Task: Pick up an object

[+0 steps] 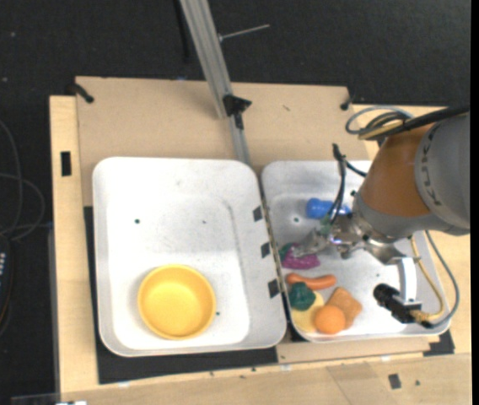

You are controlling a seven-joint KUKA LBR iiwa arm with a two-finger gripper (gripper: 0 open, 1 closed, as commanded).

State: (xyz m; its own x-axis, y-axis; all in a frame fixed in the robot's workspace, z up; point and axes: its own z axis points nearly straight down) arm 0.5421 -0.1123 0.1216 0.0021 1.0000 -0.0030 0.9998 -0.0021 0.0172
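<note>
White plastic bins sit side by side on the bench: the left bin (121, 192) carries a yellow bowl (176, 300) near its front edge, and the right bin (294, 184) holds a cluster of small toys. Over that right bin hangs the grey arm (417, 184) with its orange band, wrist bent down toward the bin's middle.

By my reading the task is at the reach-and-descend step — nothing looks lifted yet. The gripper (328, 241) sits low among the toys, just above a purple piece (300, 261) and just below a blue object (318, 207). Whether it is spread or clenched I cannot tell; the tip is small and blurred against the wrist hardware, and nothing is plainly caught in it.

Other candidates lie nearer the front wall: a thin orange-red piece (315, 281), a green lump (301, 296), an orange ball (330, 320). The next move likely calls for settling on one item — the purple piece seems closest — without nudging its neighbours.
</note>
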